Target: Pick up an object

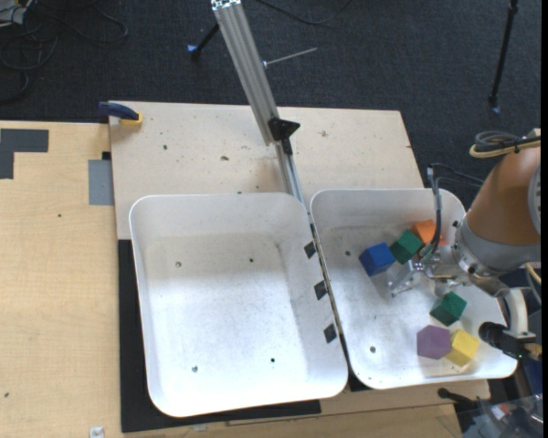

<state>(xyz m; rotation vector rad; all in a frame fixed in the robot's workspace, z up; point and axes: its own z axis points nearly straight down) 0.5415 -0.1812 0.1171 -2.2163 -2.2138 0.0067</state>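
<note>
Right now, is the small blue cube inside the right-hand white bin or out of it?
Inside. The small blue cube sits on the floor of the right-hand white bin, within its rim.

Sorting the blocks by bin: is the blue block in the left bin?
No. The blue block lies in the right bin, beside a green block, while the left bin holds no blocks.

A robotics lab: bench (256, 144) with two white bins (219, 235), aluminium rail (247, 53), floor cables (64, 12)
</note>
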